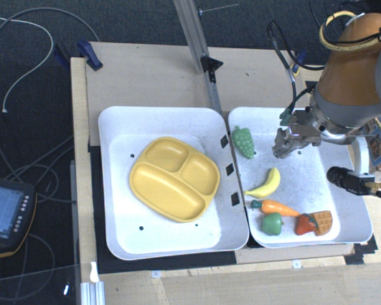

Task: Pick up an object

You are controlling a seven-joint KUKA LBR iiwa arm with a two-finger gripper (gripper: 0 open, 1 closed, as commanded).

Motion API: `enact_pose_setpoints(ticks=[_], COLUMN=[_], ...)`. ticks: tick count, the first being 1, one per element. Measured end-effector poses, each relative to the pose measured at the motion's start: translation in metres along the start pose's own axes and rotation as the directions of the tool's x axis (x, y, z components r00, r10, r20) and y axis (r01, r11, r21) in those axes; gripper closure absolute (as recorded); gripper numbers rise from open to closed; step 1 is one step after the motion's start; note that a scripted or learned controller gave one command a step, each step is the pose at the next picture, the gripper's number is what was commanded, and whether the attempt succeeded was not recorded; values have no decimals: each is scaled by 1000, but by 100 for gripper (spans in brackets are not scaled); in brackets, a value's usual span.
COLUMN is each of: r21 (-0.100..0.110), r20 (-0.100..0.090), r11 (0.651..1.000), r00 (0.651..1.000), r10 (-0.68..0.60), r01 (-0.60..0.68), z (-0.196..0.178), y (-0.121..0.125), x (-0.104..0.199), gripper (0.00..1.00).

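My gripper (284, 148) hangs over the upper middle of the right bin (343, 199), with nothing visibly between its fingers. A green bunch of grapes (244, 141) lies to its left near the bin's top-left corner. A yellow banana (267, 183) lies below the gripper. Further down sit an orange carrot (280, 207), a green pepper (272, 223) and a red-and-orange waffle-like piece (315, 223).
The left bin (114, 170) holds a yellow divided plate (174, 178). A metal pole (193, 30) slants down to the seam between the bins. Cables lie on the floor at left.
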State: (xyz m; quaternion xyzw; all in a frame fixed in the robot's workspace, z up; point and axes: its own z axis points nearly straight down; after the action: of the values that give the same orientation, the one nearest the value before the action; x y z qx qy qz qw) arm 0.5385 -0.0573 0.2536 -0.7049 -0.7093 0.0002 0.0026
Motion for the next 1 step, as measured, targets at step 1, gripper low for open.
enact_pose_setpoints(ticks=[1], r21=[0], r20=[0], r11=[1000], r00=[1000], r10=[-1], r01=[1], z=[15], y=[0], x=[55], gripper=[100])
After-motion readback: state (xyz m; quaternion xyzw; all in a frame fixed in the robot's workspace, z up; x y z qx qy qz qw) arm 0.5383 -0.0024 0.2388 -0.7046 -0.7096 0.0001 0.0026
